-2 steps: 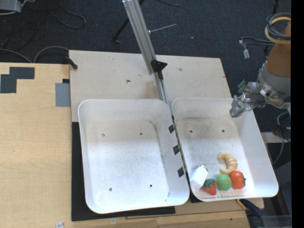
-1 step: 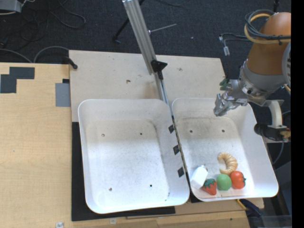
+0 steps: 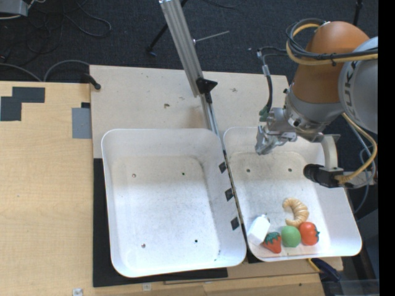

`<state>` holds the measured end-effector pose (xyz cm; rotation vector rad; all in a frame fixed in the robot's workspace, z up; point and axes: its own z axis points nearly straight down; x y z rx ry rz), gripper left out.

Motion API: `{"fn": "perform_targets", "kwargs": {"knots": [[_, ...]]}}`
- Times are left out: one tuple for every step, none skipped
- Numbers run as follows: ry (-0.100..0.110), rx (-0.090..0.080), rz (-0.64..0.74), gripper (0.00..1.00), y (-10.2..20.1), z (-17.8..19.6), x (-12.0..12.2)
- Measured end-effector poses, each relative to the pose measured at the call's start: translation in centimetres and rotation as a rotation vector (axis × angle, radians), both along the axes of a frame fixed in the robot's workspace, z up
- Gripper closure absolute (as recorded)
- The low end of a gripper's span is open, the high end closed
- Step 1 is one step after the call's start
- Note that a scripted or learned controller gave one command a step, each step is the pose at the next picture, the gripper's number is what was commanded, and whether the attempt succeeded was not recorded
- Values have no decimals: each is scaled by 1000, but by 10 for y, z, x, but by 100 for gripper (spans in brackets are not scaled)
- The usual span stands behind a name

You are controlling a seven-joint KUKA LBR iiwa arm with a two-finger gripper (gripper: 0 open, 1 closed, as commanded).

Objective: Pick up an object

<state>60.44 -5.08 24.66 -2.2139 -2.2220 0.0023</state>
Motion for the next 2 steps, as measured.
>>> {"fn": "perform_targets", "kwargs": {"knots": [[1,0,0,100,48,-15,7],[-3,0,1,100,104,-6,15]]}}
